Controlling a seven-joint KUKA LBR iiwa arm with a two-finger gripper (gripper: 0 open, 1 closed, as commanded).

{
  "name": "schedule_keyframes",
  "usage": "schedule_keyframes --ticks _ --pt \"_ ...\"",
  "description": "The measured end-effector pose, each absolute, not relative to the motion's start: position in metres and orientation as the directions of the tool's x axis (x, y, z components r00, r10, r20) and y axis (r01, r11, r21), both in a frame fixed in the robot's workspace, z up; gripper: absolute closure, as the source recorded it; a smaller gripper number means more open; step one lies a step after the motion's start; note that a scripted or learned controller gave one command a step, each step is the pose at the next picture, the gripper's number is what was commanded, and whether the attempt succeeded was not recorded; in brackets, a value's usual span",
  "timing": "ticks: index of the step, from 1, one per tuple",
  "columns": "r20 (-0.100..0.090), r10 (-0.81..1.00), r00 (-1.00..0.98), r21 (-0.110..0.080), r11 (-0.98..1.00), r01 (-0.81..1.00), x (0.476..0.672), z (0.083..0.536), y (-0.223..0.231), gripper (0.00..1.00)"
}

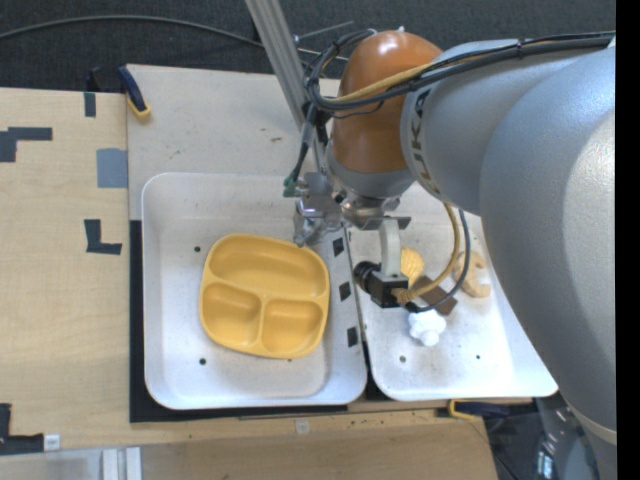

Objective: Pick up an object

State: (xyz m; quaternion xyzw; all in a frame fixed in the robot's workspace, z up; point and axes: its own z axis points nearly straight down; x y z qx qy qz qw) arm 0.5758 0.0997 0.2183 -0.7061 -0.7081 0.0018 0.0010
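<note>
The gripper (311,222) is hanging over the left bin (170,268), close to the wall that bin is sharing with the right bin (470,353). Its tip is blurring into the metal around it, so I cannot tell whether it is spread or pressed together.

The yellow plate (265,295), a tray with three compartments, is lying flat in the left bin just below and to the left of the gripper, its upper right corner sitting nearest the tip.

To the right of the gripper, in the right bin, an orange piece (411,264) is lying near, a white lump (427,328) is sitting lower down, and a tan piece (476,286) is resting farther right. The grey arm (520,128) is stretching away to the right of the gripper.
</note>
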Motion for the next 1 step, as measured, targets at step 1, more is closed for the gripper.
schedule_keyframes --ticks 1 --pt "0.000 1.000 -0.002 -0.002 0.002 1.000 0.5764 0.2189 0.0994 0.00"
